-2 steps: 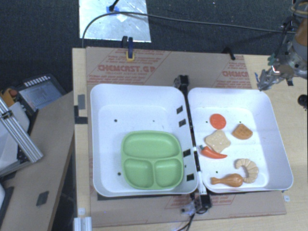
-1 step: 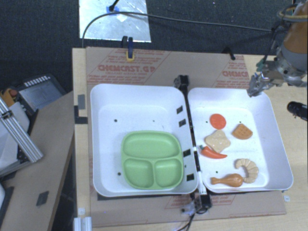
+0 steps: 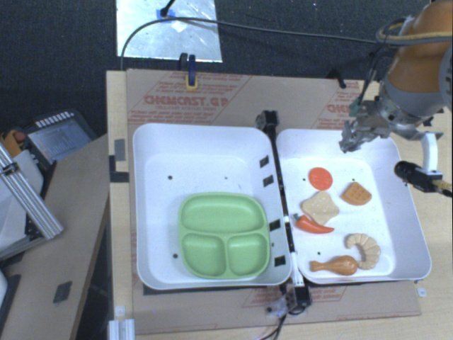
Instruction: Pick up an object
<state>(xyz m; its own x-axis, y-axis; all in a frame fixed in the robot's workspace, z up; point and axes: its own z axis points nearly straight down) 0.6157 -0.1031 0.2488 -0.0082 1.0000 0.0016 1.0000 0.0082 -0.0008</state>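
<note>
In the camera view, over the far edge of the right bin (image 3: 417,257), you find the gripper (image 3: 349,144) hanging from the grey arm (image 3: 417,55) with its orange band. You cannot tell from this angle how it is set; nothing is seen in its grasp.

Locate the task items on the floor of the right bin:
- a red round slice (image 3: 320,178), nearest the gripper but apart from it;
- an orange-brown wedge (image 3: 356,194) to its right;
- a pale bread-like piece (image 3: 320,207) at the centre, touching a red pepper (image 3: 312,224) at its near side;
- a curled shrimp (image 3: 364,248) toward the near right;
- a brown drumstick (image 3: 335,265) just beside the shrimp, near the front wall.

In the left bin (image 3: 152,190) you see a green three-compartment tray (image 3: 222,234), lying flat toward the near side.
</note>
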